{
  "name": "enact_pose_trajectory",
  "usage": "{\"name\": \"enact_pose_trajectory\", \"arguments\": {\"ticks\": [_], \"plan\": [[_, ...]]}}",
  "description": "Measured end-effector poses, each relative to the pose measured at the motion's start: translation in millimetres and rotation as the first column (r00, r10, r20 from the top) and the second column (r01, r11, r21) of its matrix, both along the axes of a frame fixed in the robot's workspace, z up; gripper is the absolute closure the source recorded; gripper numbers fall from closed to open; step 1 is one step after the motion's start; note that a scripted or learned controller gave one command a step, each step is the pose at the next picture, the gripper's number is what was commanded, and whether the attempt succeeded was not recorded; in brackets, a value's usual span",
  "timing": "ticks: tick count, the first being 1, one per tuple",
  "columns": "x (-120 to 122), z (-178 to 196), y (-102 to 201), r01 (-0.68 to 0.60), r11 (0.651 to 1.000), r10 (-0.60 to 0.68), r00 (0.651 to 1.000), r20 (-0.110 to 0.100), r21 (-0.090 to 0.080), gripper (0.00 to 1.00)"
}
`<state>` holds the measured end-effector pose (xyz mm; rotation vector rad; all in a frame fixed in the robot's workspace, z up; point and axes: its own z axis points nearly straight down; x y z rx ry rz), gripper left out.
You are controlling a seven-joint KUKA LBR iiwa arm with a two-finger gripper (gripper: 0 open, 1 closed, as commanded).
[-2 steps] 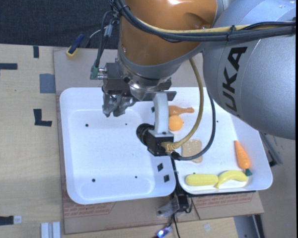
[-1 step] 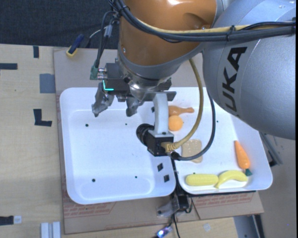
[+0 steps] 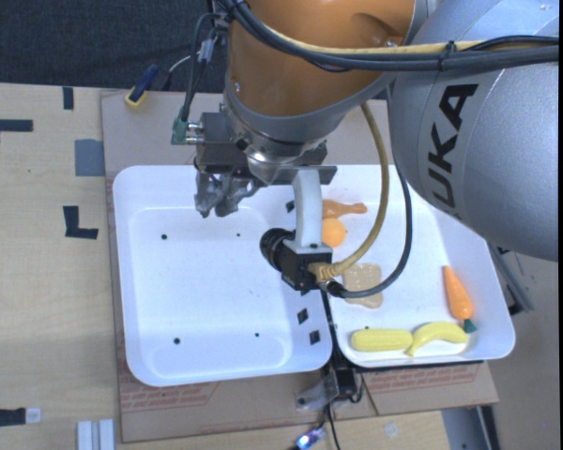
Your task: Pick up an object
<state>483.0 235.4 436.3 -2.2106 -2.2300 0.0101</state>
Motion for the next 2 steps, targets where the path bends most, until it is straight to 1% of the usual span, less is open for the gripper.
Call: {"name": "enact_pose_trajectory", "arguments": {"ticks": [1,2], "plan": [[-0.2,-0.5,0.2,0.0,1.0,0.0,1.0,-0.001,-0.001,0.0],[0.0,9.4,0.4,-0.001,1.0,0.001,1.0,-0.002,-0.002,1.0]]}}
